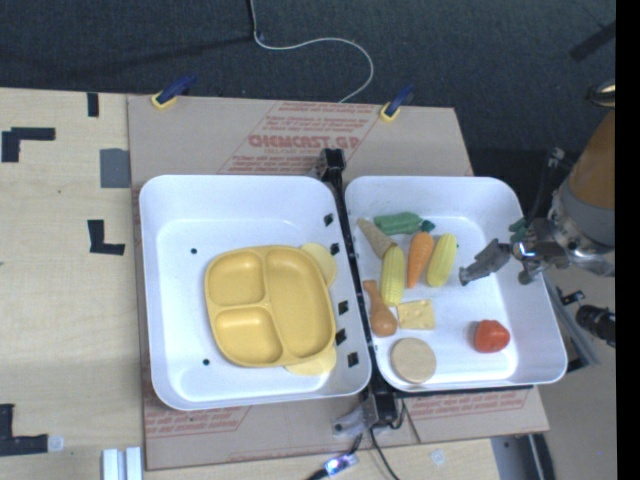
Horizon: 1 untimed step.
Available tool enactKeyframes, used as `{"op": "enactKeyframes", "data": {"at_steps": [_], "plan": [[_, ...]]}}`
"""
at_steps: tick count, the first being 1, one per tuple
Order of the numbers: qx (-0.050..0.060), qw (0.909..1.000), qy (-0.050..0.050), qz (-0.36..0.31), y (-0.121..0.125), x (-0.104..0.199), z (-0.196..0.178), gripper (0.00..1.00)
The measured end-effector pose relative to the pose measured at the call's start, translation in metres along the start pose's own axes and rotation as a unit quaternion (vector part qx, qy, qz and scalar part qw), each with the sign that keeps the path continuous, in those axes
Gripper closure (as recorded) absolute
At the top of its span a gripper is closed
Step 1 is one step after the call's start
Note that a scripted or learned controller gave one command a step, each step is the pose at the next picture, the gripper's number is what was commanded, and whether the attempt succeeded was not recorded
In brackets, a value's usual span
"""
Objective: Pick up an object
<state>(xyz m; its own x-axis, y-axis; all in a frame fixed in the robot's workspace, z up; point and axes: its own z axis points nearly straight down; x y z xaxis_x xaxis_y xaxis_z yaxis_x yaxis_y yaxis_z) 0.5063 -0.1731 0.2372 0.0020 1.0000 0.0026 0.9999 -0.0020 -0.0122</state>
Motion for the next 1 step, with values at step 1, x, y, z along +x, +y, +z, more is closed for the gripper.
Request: {"op": "enactKeyframes", "data": {"at_steps": [1], "plan": [[-0.005,1.0,-0.001,-0.001,0.0022,0.0,-0.005,0.0]]}}
